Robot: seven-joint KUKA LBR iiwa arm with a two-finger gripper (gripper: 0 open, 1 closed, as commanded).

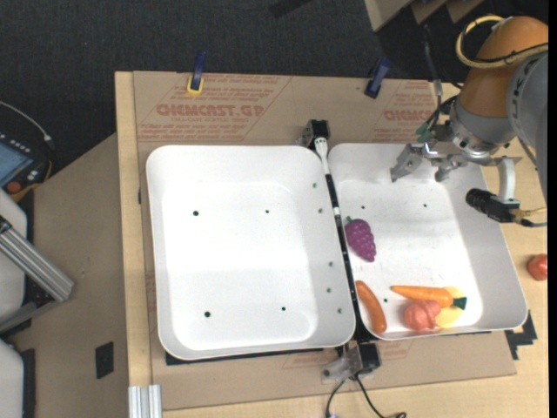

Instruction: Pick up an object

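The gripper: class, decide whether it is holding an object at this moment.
Not holding. The gripper hangs open above bare white floor of the right bin, nothing between its fingers; the purple grapes lie apart.

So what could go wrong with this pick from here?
The gripper sits open over the far end of the right bin, apart from every item, so a straight descent would likely close on nothing. The carrot, pink toy and yellow piece crowd one near corner; a grasp there may catch two. The purple grapes lie beside the divider wall, which could block a finger.
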